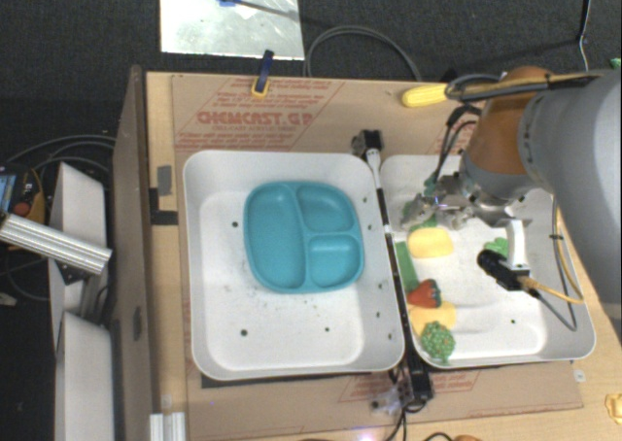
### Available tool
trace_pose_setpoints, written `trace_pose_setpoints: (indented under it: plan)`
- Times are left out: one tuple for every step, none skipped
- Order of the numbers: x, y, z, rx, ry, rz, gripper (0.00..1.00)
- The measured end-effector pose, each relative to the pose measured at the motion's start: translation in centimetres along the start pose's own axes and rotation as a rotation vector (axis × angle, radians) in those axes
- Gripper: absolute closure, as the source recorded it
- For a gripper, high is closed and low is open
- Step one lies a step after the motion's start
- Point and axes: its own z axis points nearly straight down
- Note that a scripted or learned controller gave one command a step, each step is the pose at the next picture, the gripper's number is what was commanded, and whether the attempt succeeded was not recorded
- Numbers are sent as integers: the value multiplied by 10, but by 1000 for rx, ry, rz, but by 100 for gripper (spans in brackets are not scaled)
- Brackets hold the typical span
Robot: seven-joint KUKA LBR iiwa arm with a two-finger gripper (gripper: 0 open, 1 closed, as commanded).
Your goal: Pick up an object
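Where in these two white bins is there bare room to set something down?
Left shallow white bin: bare floor all around the teal divided plastic plate, widest along the front edge. Right shallow white bin: crowded along its left wall by the yellow block, red-and-yellow toy and green bumpy toy; front right corner is bare.

Two bins side by side on the bench (243, 109). In the left bin (209, 332), a divided plate (301, 235), lying centrally. In the right bin (544, 337), several toy foods (431, 243) clustered along its left side, running from middle to near edge. Arm (559, 138) over the right bin's far part.
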Motion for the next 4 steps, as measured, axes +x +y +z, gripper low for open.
trace_pose_setpoints:
  plan:
    - [-1, -20, 0, 2, 0, 1, 0]
    - [-22, 25, -5, -6, -1, -4, 0]
    - [10, -11, 1, 3, 2, -5, 0]
    - [-4, 12, -1, -3, 0, -4, 0]
